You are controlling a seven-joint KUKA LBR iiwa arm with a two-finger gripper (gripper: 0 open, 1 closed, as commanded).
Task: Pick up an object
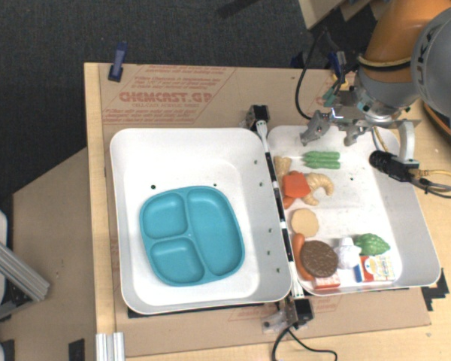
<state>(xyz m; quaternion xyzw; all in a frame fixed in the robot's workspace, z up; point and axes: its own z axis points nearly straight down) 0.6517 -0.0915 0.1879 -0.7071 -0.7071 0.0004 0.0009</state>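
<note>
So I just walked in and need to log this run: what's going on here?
The arm's gripper hangs open over the far end of the right bin, just above a green bean pod, holding nothing. Other toy foods lie nearer in that bin. The left bin holds a teal divided plate.

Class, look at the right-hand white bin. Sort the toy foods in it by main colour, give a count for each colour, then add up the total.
Green: 2, bean pod, leafy piece
Orange: 2, chunk, carrot
Tan: 2, croissant, round biscuit
Brown: 1, patty
White: 1, carton
Total: 8
</note>
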